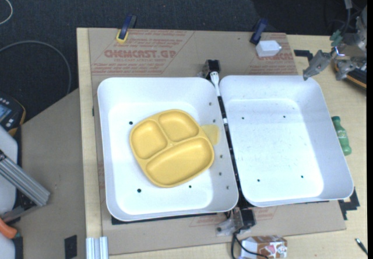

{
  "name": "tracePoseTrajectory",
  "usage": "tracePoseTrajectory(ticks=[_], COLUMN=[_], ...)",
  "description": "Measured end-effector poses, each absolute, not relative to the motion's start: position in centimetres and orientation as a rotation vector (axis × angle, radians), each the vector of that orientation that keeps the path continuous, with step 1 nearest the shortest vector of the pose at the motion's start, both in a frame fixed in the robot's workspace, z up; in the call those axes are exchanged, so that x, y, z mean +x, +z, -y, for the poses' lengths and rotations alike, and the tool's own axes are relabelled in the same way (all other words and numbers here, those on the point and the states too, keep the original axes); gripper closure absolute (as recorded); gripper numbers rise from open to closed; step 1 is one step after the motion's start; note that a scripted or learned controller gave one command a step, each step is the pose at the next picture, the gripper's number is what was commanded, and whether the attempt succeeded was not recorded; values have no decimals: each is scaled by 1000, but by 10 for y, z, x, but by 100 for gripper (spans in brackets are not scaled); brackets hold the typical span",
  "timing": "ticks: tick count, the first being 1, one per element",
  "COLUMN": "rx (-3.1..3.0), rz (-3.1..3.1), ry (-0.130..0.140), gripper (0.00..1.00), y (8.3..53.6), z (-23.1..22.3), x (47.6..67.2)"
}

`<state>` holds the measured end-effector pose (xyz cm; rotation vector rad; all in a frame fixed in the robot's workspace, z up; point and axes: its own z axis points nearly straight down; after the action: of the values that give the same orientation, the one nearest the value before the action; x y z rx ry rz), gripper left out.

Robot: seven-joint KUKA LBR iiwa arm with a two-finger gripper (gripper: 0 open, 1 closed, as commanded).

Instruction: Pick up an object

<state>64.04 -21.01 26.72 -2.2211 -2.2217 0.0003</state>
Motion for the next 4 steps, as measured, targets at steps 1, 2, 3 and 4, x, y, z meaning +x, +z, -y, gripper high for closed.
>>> tracePoseTrajectory(ticks=[1, 2, 3, 4], rx=[-2223, -2224, -2221, -2225], rz=[2232, 2237, 2234, 2228], ry=[-10, -17, -13, -5], gripper=[0, 0, 0, 100], y=[353, 483, 541, 547], z=[170, 120, 75, 77], x=[604, 537, 477, 480])
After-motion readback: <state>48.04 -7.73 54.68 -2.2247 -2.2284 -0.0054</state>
